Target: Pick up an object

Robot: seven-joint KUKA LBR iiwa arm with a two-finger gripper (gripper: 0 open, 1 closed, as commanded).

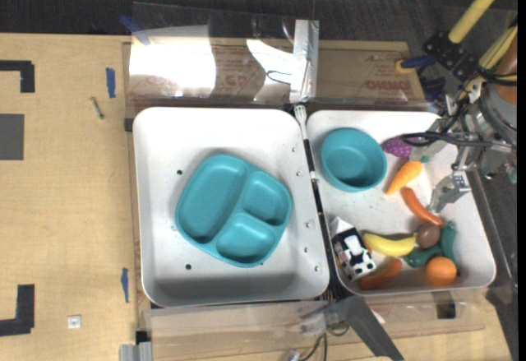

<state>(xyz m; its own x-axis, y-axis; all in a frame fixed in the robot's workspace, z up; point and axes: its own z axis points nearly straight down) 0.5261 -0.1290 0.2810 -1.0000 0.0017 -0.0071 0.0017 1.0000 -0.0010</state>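
left bin (156, 187): teal divided plate (233, 208) | right bin (481, 256): teal bowl (352, 158)

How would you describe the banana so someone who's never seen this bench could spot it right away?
Look in the right bin, the one holding the teal bowl. Near its front edge lies a pile of toy food, and the banana stretches across it, curved. It is the only yellow piece there, left of the orange ball.

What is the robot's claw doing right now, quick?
Gripper: low over the right bin, above the toy food; open or shut cannot be told.
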